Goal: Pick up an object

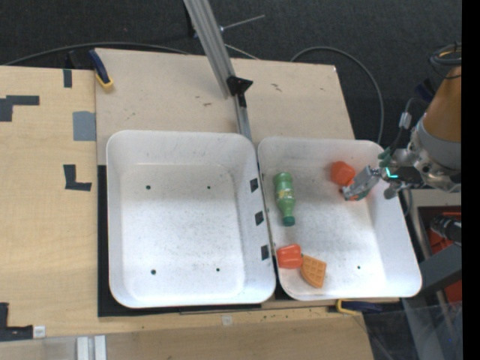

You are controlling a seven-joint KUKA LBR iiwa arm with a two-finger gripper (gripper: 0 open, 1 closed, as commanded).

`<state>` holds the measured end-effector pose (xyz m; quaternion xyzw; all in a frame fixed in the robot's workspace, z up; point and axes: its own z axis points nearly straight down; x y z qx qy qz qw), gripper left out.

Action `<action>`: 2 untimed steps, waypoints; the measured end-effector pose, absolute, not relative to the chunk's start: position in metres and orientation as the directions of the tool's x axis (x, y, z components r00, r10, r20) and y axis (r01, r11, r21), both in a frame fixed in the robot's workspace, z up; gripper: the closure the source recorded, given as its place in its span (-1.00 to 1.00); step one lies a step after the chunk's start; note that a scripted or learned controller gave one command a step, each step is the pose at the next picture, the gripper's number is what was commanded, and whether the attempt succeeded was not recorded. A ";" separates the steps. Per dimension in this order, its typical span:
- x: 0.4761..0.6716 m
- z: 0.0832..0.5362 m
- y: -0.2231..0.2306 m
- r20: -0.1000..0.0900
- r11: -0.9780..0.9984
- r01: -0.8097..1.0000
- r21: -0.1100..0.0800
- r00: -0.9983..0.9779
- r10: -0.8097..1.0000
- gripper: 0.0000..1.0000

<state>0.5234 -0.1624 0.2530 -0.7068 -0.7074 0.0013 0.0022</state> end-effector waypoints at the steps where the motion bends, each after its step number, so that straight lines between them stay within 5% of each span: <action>1: 0.524 0.255 -0.162 0.000 0.002 1.000 -0.001 -0.002 1.000 -1.00; 2: 0.525 0.194 -0.154 0.002 0.001 1.000 -0.008 -0.001 1.000 -1.00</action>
